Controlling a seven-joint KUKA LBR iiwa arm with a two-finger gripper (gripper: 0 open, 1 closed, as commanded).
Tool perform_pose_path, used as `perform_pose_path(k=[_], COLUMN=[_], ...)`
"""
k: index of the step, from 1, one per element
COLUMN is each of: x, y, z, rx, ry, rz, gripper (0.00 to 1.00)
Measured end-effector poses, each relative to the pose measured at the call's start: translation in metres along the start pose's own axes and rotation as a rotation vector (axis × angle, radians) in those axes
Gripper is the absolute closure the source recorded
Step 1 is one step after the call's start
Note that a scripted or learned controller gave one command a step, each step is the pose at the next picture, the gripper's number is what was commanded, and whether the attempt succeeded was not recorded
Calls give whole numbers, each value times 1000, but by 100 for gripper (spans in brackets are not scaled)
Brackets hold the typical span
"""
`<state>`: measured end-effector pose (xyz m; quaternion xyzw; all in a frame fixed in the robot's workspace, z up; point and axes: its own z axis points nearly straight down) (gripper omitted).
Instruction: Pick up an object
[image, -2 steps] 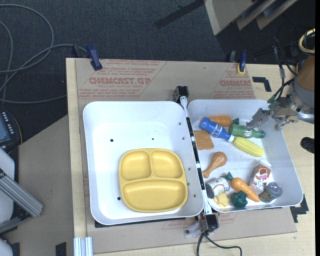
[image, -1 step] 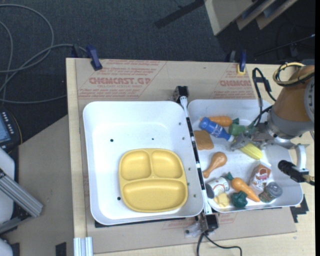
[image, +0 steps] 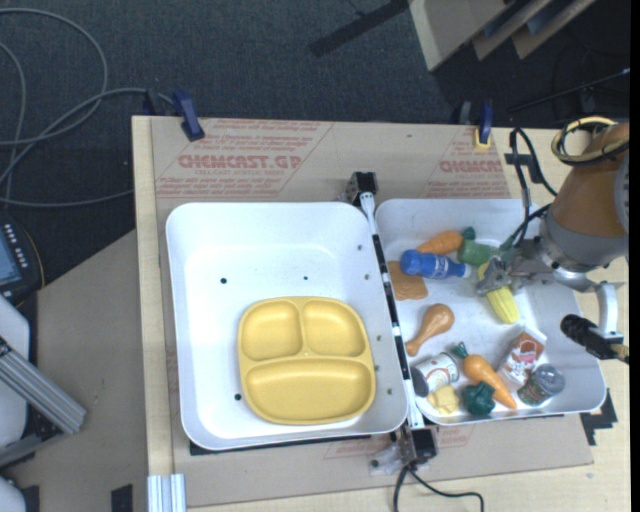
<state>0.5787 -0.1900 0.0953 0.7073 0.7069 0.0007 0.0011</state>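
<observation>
My gripper (image: 497, 279) hangs low in the right bin (image: 585, 330), just above the upper end of a yellow corn cob (image: 506, 306). Close to its left lie a blue bottle (image: 433, 265), a green toy (image: 478, 252) and an orange carrot (image: 441, 243). The grey wrist with its orange band (image: 590, 200) reaches in from the right. I see nothing lifted off the bin floor.
The right bin also holds a brown cracker (image: 408, 288), a drumstick (image: 432, 322), a second carrot (image: 488, 377), small cans (image: 437, 372) and a red-and-white cup (image: 525, 357). A yellow divided plate (image: 305, 358) lies in the left bin (image: 200, 260).
</observation>
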Motion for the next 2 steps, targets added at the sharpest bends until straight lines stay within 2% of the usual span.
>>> perform_pose_path(k=[1,2], x=[70,159], y=[80,18], z=[17,-97], rx=[49,-2], ry=[-1,5], rz=[0,-9], gripper=[100,100])
